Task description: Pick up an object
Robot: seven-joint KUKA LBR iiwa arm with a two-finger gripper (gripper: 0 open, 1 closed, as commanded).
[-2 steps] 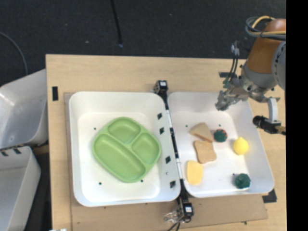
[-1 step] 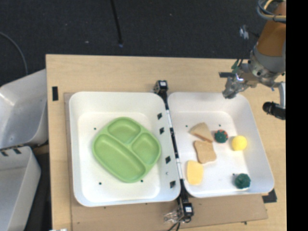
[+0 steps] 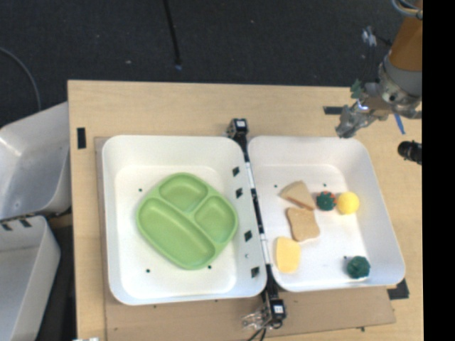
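Two white bins sit on the surface: the left bin, far from the claw, and the right bin, just below the claw. The far bin holds one green divided plate with three compartments. The bin under the claw holds six small things: two tan bread-like slices, one pale yellow flat piece, one yellow ball, and two dark green tufted pieces, one touching the ball and one farthest from the claw.
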